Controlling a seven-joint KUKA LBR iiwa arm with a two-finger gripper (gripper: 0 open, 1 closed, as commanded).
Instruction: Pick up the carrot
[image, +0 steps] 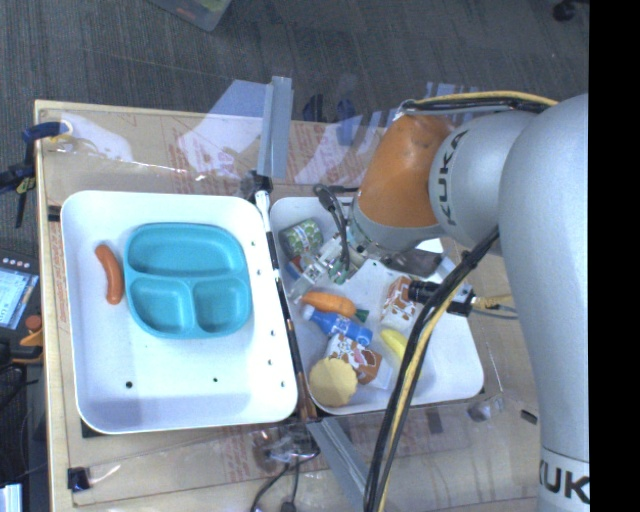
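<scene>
We found the carrot (330, 301) lying in the right bin (455, 372), a small smooth orange taper pointing toward the bin's left wall, free and untouched on the white floor. Just above it the gripper (327, 265) hung at the end of the arm (480, 180), but its tip was a small tangle of metal and cable against cluttered items, and we could not tell how far its claw stood apart or whether it had anything in hold. Directly below the carrot lay a blue packet (337, 324), touching or nearly touching it, and under that a printed wrapper (352, 356) whose markings we could not read. A round pale yellow ball (333, 381) sat at the bin's near edge, and a yellow piece (395, 344) was partly hidden behind the black cable (425, 330) that crossed the bin. A green-labelled can (301, 238) lay near the upper left corner, beside the gripper. A red-and-white packet (398, 298) lay under the arm's shadow. In the left bin (150, 385) sat a glossy blue divided tray (188, 276), with a reddish sausage (110, 272) just beside its left rim, well apart from the carrot
</scene>
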